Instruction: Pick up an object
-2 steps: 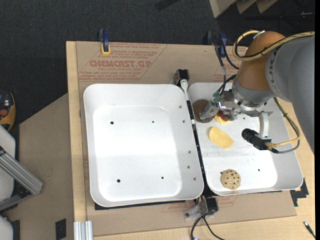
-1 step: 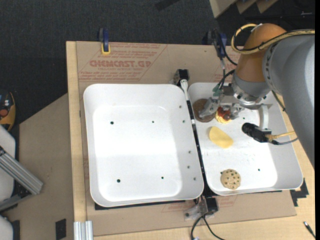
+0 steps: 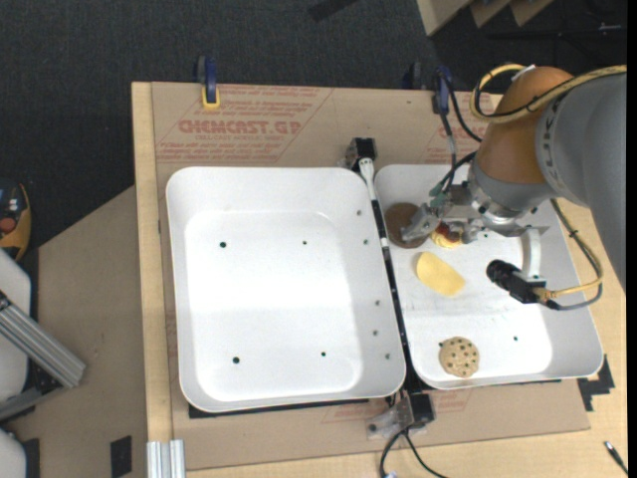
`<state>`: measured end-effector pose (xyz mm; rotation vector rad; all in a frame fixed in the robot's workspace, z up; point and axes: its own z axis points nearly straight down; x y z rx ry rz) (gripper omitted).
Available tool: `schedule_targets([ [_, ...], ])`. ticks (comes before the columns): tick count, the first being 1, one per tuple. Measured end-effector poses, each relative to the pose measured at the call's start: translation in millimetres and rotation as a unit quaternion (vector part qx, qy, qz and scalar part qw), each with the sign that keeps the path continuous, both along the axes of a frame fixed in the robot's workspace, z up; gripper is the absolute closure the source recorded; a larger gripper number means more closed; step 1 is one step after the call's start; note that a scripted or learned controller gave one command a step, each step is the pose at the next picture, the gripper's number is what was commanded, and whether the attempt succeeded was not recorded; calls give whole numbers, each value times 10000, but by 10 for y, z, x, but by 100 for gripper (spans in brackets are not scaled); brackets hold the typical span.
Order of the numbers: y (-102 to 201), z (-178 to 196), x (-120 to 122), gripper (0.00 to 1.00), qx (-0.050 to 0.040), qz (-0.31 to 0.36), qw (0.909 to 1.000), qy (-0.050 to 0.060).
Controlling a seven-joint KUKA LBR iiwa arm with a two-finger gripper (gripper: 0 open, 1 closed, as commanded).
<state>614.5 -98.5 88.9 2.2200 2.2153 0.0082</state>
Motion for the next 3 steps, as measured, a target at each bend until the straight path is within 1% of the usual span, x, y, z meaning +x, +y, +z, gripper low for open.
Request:
schedule_targets([
  [1,71,-8,-230,0,-1,6,10000,4],
  [2,-586,-33,258,0,-22,-6,10000,7],
  [3,-555,109,258,100,-17,10,10000,2],
])
